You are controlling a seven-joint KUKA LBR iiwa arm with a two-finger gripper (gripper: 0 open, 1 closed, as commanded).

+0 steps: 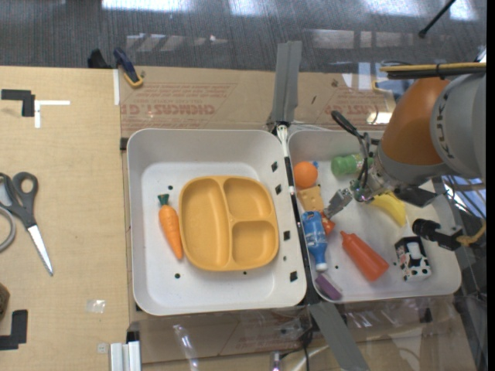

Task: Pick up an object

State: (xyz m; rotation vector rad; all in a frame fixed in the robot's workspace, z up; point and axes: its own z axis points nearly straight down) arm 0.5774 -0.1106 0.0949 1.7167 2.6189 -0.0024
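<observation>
arm (452,122) cropped right, banana (389,207) half hidden

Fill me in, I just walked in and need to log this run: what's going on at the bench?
A grey KUKA arm reaches in from the right over the right bin, its gripper low among the toys there: an orange ball, a green piece, a yellow banana, a blue bottle and a red bottle. Nothing looks lifted yet. The left bin holds a yellow divided plate and a carrot.

Yellow tray (229,222); orange carrot (171,229); blue bottle (314,239).
</observation>
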